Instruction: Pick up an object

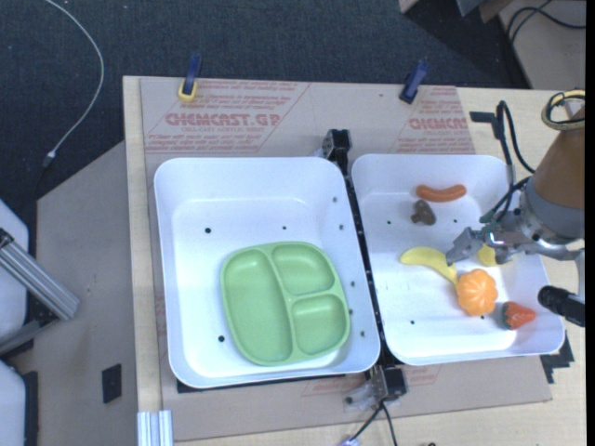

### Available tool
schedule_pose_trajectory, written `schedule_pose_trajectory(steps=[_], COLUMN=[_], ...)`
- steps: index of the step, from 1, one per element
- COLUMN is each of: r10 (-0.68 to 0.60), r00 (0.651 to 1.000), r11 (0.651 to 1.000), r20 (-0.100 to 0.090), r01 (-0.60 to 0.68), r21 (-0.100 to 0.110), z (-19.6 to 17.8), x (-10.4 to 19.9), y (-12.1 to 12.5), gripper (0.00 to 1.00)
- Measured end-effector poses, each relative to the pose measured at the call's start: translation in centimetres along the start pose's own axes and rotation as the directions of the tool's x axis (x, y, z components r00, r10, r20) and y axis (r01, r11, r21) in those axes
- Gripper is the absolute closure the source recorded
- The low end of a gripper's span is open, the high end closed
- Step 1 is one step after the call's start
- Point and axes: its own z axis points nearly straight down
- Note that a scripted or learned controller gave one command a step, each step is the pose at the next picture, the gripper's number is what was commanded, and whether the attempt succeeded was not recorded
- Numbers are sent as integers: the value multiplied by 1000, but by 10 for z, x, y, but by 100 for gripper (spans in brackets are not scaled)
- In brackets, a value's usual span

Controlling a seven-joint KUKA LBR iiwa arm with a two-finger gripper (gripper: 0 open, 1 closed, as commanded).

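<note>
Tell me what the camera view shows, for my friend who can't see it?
A robot arm's gripper hangs over the right bin, just above a banana, with an orange, sausage and strawberry nearby. The left bin holds a green divided plate.

Two white bins (186, 184), one green plate (284, 300), five small items (477, 291) in the right bin
</note>
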Motion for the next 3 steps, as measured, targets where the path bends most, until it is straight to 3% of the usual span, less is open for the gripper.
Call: schedule_pose_trajectory(steps=[1, 2, 3], r10=[0, 0, -2], r00=[1000, 1000, 1000], r11=[1000, 1000, 1000], r20=[0, 3, 5], r01=[0, 0, 2], r21=[0, -8, -14], z=[54, 40, -18], x=[1, 0, 9], y=[-1, 1, 1], gripper=[0, 100, 100])
